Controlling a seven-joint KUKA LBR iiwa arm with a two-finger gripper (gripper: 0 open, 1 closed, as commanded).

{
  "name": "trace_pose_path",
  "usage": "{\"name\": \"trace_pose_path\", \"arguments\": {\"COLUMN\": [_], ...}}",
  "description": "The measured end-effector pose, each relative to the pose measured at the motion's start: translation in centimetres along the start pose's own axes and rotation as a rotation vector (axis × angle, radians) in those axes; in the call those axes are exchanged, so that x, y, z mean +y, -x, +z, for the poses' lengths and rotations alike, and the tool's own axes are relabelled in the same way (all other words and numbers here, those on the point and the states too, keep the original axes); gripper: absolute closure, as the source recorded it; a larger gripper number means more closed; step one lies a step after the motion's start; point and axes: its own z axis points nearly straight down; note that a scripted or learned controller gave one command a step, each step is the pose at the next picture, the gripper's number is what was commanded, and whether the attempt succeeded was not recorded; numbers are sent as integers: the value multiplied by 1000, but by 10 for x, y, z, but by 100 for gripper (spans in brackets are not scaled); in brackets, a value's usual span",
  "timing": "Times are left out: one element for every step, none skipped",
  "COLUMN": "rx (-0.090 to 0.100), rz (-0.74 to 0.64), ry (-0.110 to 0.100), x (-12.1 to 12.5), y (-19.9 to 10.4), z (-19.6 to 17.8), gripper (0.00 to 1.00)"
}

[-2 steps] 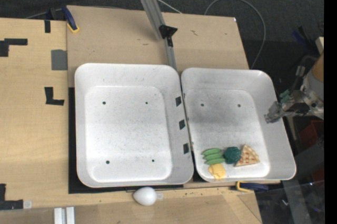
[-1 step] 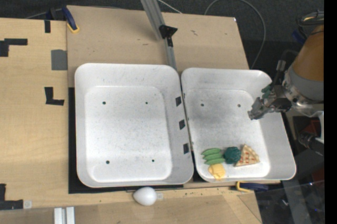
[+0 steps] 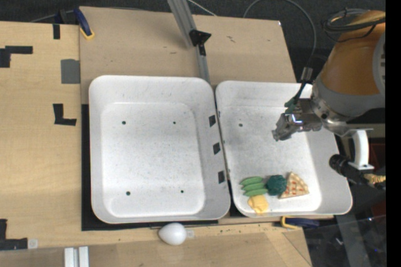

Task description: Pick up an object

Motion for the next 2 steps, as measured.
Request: {"name": "trace_pose_path", "arguments": {"rx": [0,0], "rz": [2,0], "ry": [-3,-2], "x": [4,4], "y": [-57,-120], "z": [16,17], "gripper": [100,100]}}
